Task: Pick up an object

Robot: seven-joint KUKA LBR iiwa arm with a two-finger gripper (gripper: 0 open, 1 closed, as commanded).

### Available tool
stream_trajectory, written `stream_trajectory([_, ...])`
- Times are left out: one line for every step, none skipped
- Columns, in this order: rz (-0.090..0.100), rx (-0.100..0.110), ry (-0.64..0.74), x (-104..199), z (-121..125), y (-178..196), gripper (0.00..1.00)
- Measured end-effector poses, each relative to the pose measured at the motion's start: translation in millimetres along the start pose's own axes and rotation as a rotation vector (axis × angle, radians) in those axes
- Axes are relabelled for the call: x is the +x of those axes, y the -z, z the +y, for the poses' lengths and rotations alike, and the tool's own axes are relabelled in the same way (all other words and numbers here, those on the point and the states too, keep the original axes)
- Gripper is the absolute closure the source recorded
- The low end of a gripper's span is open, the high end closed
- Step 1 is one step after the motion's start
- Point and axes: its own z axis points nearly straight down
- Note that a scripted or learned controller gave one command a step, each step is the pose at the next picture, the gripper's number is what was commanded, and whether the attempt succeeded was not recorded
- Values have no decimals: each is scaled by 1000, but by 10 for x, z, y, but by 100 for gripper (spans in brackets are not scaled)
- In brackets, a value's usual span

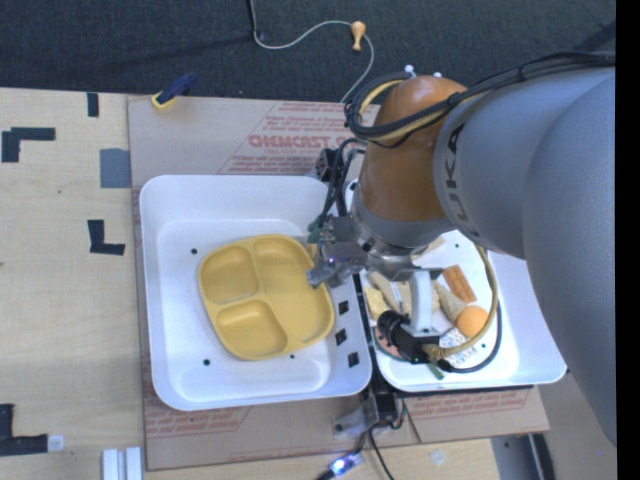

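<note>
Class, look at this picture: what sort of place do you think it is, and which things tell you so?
Probably a robotics lab bench: a grey arm reaches over two white bins, one holding a yellow divided plate, with loose cables nearby.

The big grey robot arm (545, 168) comes in from the right side and takes up a lot of room. It gets very wide near the right edge. Closer to the middle it has a round orange band (410, 118), like a shiny ball, just above the wrist. Below the orange part, the wrist (395, 233) points down. Thin black cables loop around the wrist and hang below it. The claw (328, 264) sits at the low left of the wrist. It is small, dark and hard to see clearly.
</note>
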Motion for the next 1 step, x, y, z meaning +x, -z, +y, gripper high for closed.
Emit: stream_trajectory([-1, 0, -1, -49, 4, 5, 100])
